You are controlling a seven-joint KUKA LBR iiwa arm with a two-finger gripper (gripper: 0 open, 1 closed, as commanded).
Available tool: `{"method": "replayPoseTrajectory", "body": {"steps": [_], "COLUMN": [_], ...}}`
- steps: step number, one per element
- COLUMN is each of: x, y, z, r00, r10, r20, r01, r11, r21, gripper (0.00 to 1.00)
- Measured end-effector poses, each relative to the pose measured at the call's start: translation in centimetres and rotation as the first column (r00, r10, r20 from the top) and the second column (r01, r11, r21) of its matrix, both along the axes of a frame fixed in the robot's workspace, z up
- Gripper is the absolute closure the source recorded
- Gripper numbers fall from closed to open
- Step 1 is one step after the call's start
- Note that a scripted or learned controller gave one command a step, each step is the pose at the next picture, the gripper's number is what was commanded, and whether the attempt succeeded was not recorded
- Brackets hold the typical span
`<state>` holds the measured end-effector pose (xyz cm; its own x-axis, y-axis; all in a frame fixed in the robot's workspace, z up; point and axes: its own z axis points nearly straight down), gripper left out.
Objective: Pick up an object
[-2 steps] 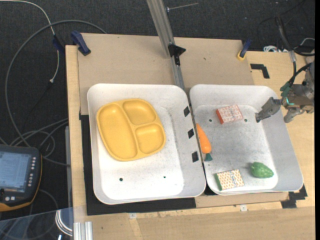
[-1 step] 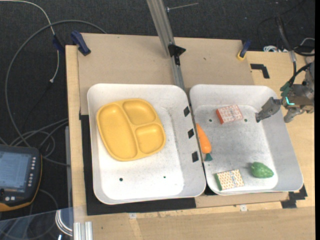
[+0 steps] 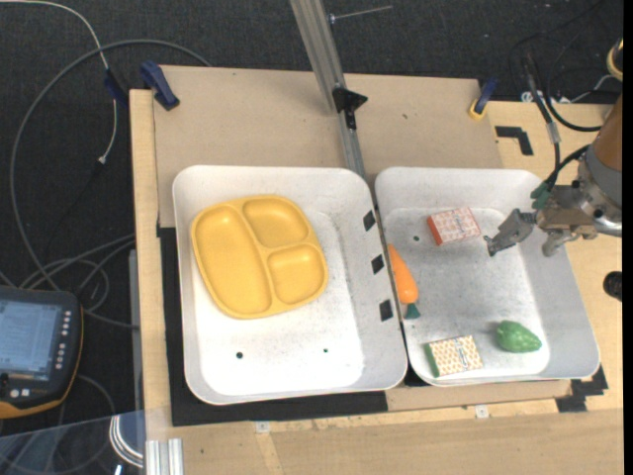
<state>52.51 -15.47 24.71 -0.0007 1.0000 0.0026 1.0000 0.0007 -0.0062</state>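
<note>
The right bin [image 3: 534, 191] holds a small red-and-white box [image 3: 454, 227] near its back, an orange carrot [image 3: 403, 276] along its left wall, a yellow-green box [image 3: 454, 355] at the front, and a green lumpy object [image 3: 518, 337] at the front right. My gripper [image 3: 529, 237] hovers over the bin's right side, to the right of the red-and-white box. Its two fingers stand apart with nothing between them.
The left bin [image 3: 346, 354] carries a yellow divided tray [image 3: 259, 254]. A metal pole [image 3: 326, 57] rises from the bench behind the bins. Blue clamps [image 3: 158, 85] sit at the bench's back corners. A tablet [image 3: 35, 339] lies off the bench at left.
</note>
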Motion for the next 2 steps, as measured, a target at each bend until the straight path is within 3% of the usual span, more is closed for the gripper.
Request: {"method": "replayPoseTrajectory", "body": {"steps": [2], "x": [-1.5], "y": [0.3], "z": [-12.1], "r00": [1.000], "r10": [-0.001], "r20": [-0.002], "r01": [0.001], "r11": [1.000], "r21": [0.001], "gripper": [0.00]}}
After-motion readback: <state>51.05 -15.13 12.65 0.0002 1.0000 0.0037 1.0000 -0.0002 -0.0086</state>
